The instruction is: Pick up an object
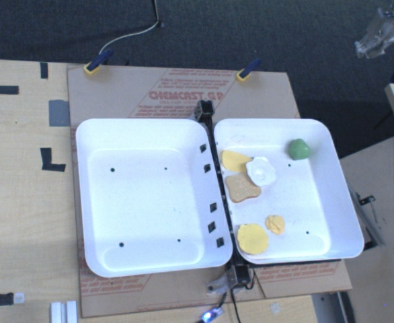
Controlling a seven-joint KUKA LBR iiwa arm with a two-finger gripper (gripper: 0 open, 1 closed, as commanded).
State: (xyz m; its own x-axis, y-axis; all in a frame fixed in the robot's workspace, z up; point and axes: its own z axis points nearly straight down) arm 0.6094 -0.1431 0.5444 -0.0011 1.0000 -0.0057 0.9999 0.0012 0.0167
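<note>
The right bin (331, 180) holds several small items. A green ball (298, 149) lies near its far right corner. By the divider sit a yellow wedge (235, 160), a white lump (261, 172) and a tan toast-shaped piece (243, 188), close together. Toward the near edge lie a small orange-yellow piece (275, 224) and a yellow disc (253, 238). My gripper (375, 38) appears as a pale blurred shape at the top right, well away from the bins and over the dark floor.
The left bin (89, 180) stands beside the right one, joined along a black-clipped seam (214, 194). Both rest on a cardboard sheet (183, 93) held by two blue-yellow clamps (97, 60). A cable (153, 12) runs across the dark floor behind.
</note>
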